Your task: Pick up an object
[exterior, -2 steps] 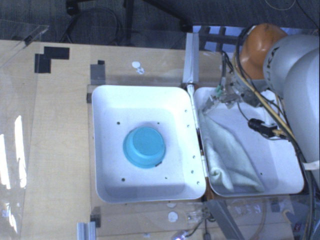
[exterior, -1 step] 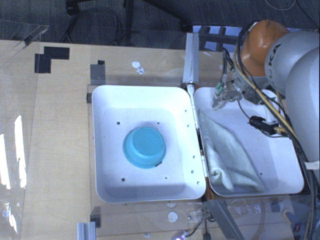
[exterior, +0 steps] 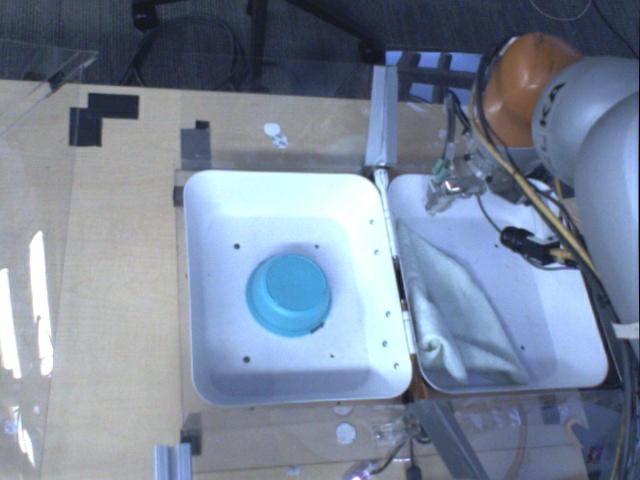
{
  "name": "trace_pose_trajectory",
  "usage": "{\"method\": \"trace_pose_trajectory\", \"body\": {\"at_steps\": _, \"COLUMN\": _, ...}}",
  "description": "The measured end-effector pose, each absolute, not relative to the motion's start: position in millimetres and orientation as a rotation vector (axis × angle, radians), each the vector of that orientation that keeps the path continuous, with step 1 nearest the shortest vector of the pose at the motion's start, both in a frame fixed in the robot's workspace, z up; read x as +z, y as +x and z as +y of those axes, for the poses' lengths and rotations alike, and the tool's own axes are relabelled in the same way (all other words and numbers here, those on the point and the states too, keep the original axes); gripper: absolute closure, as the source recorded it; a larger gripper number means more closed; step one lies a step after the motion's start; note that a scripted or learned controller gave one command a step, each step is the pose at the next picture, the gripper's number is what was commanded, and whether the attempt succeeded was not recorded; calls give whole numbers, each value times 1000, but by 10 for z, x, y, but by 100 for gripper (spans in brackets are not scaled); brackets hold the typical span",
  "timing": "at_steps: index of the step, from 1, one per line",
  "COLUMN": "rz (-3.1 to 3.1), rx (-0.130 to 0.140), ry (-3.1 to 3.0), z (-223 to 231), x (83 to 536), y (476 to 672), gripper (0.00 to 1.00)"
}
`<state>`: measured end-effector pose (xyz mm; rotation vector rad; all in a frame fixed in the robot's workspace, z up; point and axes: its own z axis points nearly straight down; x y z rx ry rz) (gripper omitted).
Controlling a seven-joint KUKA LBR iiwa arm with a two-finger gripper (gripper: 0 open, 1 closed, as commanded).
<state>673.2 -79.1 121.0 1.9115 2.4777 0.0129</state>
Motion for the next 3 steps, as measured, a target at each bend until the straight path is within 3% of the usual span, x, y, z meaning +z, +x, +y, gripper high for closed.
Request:
{"method": "trace_pose_trajectory", "body": {"at_steps": 1, "rz": 2813, "rx": 4, "ry": 1389, "z": -915, "x": 1090, "y": 6700, "gripper": 100}}
{"method": "trace_pose_trajectory", "body": {"at_steps": 2, "rz": 3009, "rx": 6, "ry": 842, "z": -896, "x": 904, "y": 6466, "gripper": 100}}
{"method": "trace_pose_trajectory", "body": {"at_steps": 3, "rz": 2990, "rx": 5, "ry": 931, "z": -687, "x": 1873, "y": 6629, "gripper": 100}}
